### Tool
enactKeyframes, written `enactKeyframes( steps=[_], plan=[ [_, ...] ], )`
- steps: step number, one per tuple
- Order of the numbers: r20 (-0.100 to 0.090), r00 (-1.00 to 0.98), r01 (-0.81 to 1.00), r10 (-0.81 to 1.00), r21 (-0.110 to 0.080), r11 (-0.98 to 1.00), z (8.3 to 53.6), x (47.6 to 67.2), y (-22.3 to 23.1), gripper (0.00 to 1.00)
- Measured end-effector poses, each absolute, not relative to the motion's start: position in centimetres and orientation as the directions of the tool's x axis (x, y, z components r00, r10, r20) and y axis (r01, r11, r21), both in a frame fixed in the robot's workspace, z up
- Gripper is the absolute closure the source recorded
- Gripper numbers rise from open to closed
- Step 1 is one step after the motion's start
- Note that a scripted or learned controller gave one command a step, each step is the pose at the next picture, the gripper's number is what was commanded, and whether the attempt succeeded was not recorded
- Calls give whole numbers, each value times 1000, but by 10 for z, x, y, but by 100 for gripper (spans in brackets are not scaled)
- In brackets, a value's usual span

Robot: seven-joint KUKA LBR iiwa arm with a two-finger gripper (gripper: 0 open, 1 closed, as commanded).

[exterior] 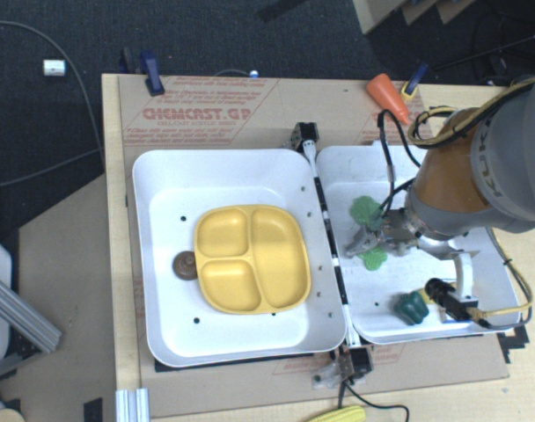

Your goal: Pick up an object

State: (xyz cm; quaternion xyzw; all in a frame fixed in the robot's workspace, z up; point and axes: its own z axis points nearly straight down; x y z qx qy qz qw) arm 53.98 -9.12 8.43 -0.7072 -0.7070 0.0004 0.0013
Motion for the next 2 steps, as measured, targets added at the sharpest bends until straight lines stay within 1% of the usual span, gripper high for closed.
enactKeyframes(
  steps=[1,2],
  plan=[
    [2,0,1000,1000,0,0,94,540,-91,100],
    [1,-2,1000,1000,3,2,186,630,-21,100]
  ],
)
